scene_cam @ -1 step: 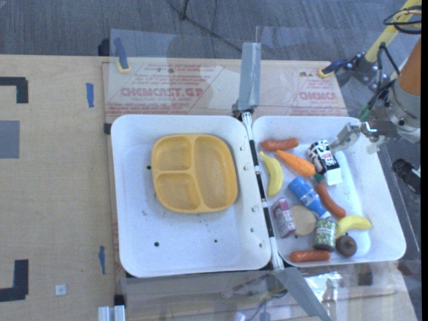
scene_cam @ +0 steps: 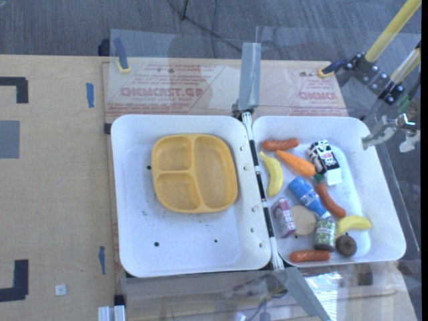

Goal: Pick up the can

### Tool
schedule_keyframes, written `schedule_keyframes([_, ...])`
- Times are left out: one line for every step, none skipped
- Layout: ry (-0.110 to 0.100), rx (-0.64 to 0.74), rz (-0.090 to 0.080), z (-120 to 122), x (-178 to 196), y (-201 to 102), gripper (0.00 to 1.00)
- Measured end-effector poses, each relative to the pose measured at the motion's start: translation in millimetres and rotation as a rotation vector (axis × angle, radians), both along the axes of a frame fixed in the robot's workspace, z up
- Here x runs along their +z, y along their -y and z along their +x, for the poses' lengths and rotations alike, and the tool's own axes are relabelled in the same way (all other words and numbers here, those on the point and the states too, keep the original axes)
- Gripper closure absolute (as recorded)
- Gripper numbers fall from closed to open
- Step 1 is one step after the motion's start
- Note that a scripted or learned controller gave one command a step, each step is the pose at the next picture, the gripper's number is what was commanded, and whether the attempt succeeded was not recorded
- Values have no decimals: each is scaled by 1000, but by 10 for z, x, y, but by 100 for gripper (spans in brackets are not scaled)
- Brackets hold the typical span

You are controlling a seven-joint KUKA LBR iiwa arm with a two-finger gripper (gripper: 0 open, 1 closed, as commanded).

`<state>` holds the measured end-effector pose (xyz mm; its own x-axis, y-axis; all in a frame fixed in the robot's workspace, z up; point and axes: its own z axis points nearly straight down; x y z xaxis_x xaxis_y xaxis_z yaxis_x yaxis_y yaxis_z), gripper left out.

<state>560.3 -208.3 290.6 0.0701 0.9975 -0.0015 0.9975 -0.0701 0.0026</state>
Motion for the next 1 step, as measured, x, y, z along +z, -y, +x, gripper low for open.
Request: schedule_keyframes([0,-64,1,177,1029,-685,0])
